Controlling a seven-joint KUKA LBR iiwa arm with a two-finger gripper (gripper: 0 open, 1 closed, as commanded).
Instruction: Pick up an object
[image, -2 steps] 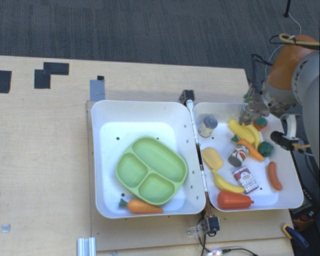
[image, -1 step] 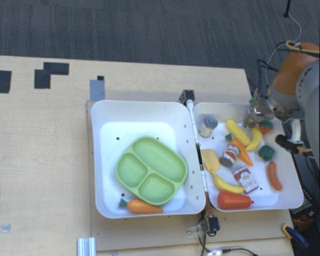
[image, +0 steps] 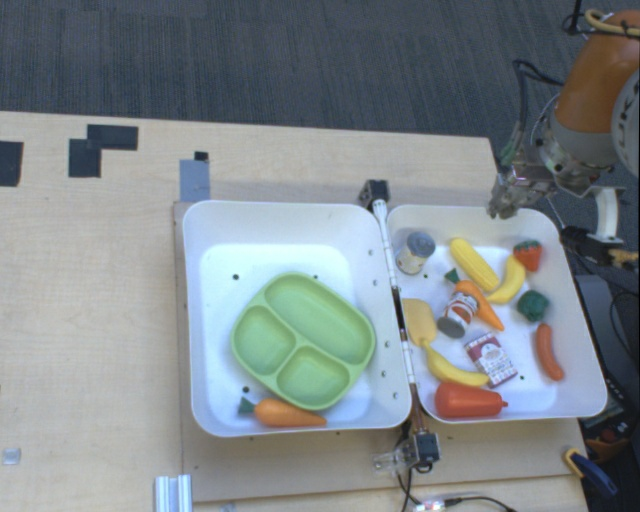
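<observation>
My gripper (image: 503, 198) hangs over the far right corner of the right bin (image: 585, 395), above its rim and apart from every object. Below it in that bin lie a small tin (image: 414, 250), two yellow bananas (image: 472, 263) (image: 510, 284), a red strawberry (image: 528, 256), a green broccoli piece (image: 532, 305), a small carrot (image: 484, 306), a red-and-white can (image: 458, 313), a red carton (image: 490, 360), a sausage (image: 548, 353), a third banana (image: 452, 368), a red pepper (image: 468, 401) and a pale yellow wedge (image: 418, 322).
The left bin (image: 195, 300) holds a green divided plate (image: 303, 342) and an orange carrot (image: 287, 413) at its near edge. A ridge (image: 392, 300) separates the two bins. Cables and the arm's base crowd the right side of the bench.
</observation>
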